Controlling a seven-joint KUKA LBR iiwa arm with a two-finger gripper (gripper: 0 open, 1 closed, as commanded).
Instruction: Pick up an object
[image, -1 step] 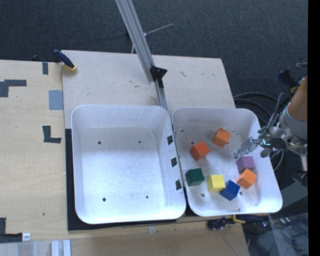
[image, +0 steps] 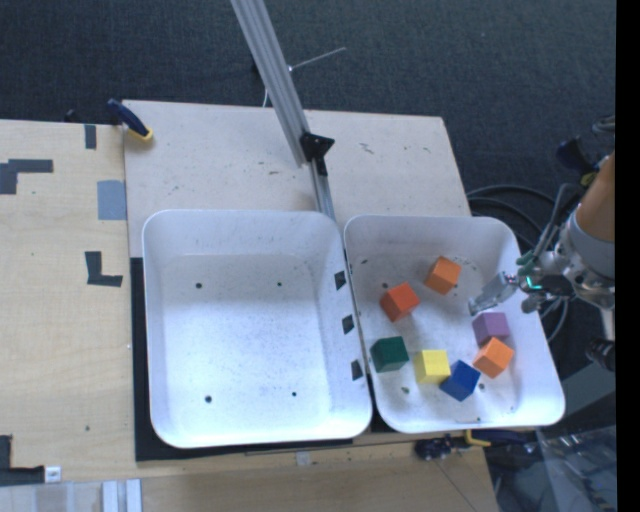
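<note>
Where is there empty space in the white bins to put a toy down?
The left white plastic bin shows bare floor all over. In the right white plastic bin, the strip along the far wall is bare. Its near half is crowded: green cube, yellow cube, blue cube, purple cube and orange cubes huddle there, beside the gripper.

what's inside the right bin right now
Seven blocks lie in the right bin: red, two orange, purple, green, yellow, blue. The gripper covers some floor.
</note>
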